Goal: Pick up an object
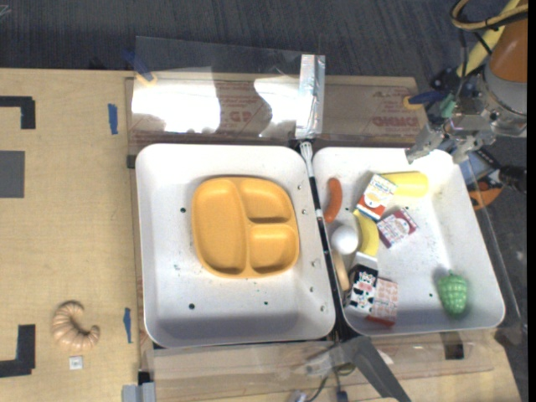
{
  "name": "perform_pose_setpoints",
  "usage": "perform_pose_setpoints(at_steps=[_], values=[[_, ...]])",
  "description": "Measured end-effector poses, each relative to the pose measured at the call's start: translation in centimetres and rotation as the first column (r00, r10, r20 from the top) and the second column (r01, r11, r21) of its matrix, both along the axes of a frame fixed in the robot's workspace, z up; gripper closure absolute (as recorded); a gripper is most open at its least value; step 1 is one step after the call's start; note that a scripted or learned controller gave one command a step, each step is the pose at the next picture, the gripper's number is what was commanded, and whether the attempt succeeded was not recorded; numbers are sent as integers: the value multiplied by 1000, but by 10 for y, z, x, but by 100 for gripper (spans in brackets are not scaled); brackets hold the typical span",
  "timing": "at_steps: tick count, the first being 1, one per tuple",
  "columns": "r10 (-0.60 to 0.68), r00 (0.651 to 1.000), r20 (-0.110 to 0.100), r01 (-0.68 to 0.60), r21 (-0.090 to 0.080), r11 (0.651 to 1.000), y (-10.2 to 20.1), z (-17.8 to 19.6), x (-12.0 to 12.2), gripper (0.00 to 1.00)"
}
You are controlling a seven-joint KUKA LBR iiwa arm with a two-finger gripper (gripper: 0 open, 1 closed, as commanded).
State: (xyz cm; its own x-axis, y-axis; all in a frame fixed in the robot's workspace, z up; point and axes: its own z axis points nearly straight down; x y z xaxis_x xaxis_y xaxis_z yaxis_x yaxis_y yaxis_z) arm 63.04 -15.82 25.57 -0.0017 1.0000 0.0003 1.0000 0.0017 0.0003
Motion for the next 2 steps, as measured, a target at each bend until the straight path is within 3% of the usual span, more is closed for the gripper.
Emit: perform_pose_setpoints(at_steps=[1, 2], values=[[-233, 972, -3, 233, 1, 972, 5, -141, -17, 0], [-92, 996, 15, 92, -4, 996, 44, -152, -49, 0]])
